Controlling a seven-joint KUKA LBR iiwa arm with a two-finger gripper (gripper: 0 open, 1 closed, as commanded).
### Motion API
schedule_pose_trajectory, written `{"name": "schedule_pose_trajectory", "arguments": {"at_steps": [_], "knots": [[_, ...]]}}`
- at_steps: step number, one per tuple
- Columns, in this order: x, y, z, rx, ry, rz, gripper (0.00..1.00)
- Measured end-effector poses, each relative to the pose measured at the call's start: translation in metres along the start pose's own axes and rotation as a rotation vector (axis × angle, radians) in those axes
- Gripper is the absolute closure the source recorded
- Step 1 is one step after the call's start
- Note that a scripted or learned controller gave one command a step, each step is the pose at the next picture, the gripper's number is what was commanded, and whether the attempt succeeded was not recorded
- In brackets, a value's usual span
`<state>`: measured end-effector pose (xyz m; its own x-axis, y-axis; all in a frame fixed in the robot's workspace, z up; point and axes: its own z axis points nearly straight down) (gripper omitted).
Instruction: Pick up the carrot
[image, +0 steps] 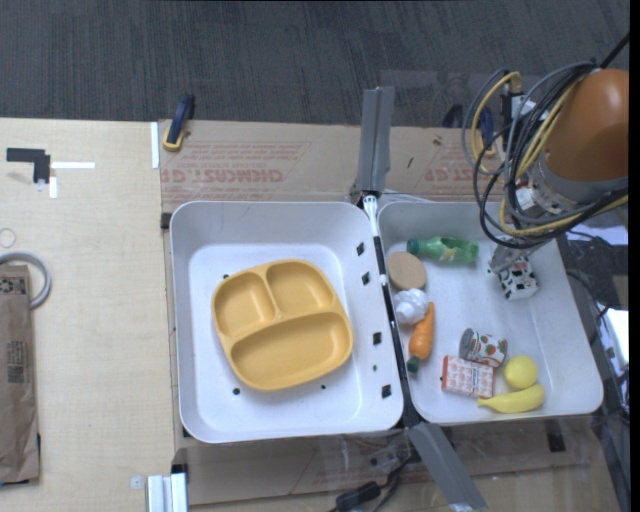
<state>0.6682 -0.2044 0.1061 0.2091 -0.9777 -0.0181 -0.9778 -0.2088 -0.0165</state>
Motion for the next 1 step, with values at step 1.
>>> {"name": "schedule_pose_trajectory", "arguments": {"at_steps": [1], "knots": [[-0.0265, 0.0023, 0.0131, -0.015, 0.010, -0.551, 1.00]]}}
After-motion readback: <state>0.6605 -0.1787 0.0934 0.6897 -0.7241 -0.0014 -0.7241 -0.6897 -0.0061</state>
